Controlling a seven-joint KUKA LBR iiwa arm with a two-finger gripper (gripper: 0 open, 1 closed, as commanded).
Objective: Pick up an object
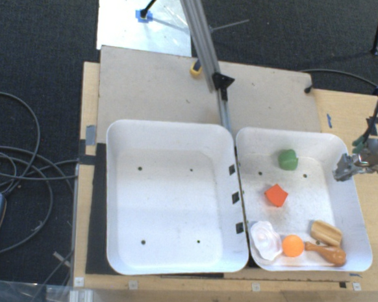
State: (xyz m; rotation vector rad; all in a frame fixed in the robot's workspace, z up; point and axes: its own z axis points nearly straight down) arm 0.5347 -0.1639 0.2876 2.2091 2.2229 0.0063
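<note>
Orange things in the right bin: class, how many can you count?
2. An orange block lies mid-bin, and an orange ball sits near the front edge, beside a white object.

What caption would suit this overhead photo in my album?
Robot claw hovers at the right bin's edge, above a green block, orange block and orange ball.

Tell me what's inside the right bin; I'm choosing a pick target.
Inside the right bin: green block, orange block, white crumpled piece, orange ball, and tan and brown wooden pieces. Whatever sits beneath the white piece is covered.
</note>
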